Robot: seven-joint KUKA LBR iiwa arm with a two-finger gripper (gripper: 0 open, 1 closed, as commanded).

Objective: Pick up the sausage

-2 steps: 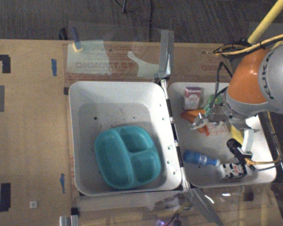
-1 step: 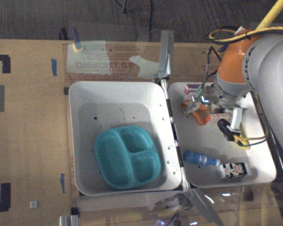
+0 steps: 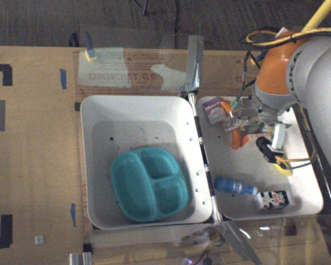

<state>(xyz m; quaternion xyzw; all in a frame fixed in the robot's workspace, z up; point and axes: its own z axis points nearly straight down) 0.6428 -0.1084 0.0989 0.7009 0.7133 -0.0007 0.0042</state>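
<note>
My gripper [image 3: 240, 123] is low over the back of the right bin [image 3: 303, 203], reaching in from the right. A small orange-red elongated piece [image 3: 236, 141], apparently the sausage, pokes out just below the gripper toward the front of the bin. Its upper end is hidden under the gripper, so I cannot make out whether it is gripped or merely lies beneath.
A purple-grey packet [image 3: 213, 111] lies at the right bin's back left, close to the gripper. A blue bottle [image 3: 235, 186] and a black-and-white carton [image 3: 273, 199] lie along its front. The left bin [image 3: 99, 120] holds a teal divided plate [image 3: 149, 184].
</note>
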